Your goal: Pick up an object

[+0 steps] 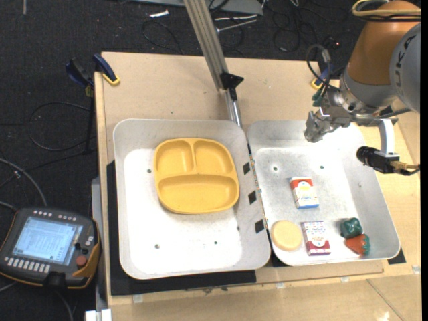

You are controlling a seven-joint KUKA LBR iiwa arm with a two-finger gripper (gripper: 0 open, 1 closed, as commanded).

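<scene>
In the right bin (287, 146) lie a small white, orange and blue carton (304, 192), a red and white packet (315, 238), a pale round cookie-like disc (286, 235), a green toy piece (350, 228) and a red toy piece (358, 245). My gripper (315, 130) hangs over the bin's far edge, well behind the carton, with nothing seen between its fingers. It points downward and looks narrow.
The left bin (134, 246) holds a yellow divided plate (196, 175). A metal pole (208, 32) slants in from the top between the bins. A clamp (100, 69) sits at the bench's far left corner. A teach pendant (47, 246) lies on the floor at left.
</scene>
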